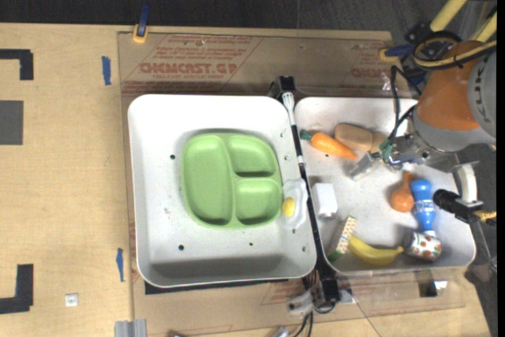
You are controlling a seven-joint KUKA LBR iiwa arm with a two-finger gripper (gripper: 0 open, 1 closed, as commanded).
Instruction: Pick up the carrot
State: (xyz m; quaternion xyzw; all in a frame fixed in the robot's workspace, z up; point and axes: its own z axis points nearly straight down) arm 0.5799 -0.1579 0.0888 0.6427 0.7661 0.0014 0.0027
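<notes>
The orange carrot (331,144) lies in the right bin (465,249), near its upper left corner, with its green end pointing left. A tan bread roll (354,136) touches it on the right. My gripper (364,164) hangs low just right of and below the carrot's thick end, a short gap away from it. The grey arm with its orange band (444,104) reaches in from the right.
Also in the right bin are an orange fruit (402,200), a blue bottle (423,203), a speckled ball (426,246), a banana (374,251), a white block (324,200) and a striped piece (345,233). The left bin (158,249) holds a green divided plate (232,178).
</notes>
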